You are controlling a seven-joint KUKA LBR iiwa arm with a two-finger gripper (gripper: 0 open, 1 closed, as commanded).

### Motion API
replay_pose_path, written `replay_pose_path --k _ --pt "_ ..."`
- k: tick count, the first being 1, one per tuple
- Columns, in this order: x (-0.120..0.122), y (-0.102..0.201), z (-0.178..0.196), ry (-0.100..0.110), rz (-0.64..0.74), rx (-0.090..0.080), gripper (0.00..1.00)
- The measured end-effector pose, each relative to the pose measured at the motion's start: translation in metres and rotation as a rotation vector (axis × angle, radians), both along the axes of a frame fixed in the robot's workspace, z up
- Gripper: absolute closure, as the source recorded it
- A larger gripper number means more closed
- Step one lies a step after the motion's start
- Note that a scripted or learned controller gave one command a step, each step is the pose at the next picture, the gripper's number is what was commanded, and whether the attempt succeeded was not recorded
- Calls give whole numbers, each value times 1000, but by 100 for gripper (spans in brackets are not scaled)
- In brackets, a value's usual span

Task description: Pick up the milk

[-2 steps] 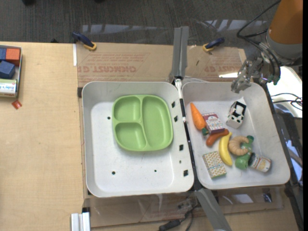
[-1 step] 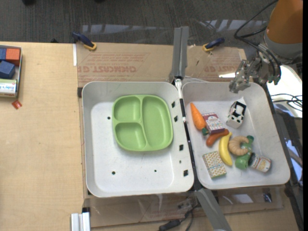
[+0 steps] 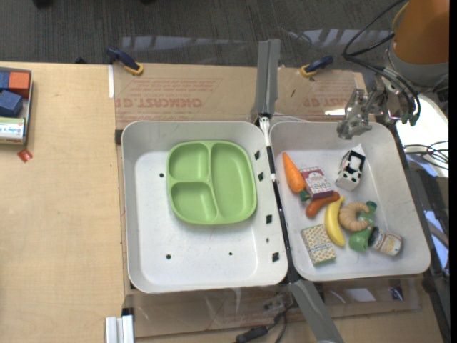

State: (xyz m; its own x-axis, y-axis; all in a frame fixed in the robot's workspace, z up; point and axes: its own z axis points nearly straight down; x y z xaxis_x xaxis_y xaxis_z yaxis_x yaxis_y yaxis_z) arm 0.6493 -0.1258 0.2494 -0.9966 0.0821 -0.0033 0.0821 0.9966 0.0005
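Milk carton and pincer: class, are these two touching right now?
Apart. The camera view shows bare white bin floor between the pincer and the milk carton below it.

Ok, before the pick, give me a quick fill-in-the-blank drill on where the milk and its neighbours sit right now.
1. The milk carton stands in the ____ bin of the camera view.
2. The green plate has ____ compartments.
3. The pincer sits over the right bin's ____ edge, just beyond the milk carton.
4. The long orange item left of the milk carton is a ____.

Missing words: right; three; far; carrot
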Motion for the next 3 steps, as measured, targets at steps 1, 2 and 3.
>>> replay_pose_path --k 1,2,3 --pt "-3 6 -14 0 57 0 100" --pt "10 15 1 -3 133 -1 100" --pt "10 16 -20 1 188 0 100"
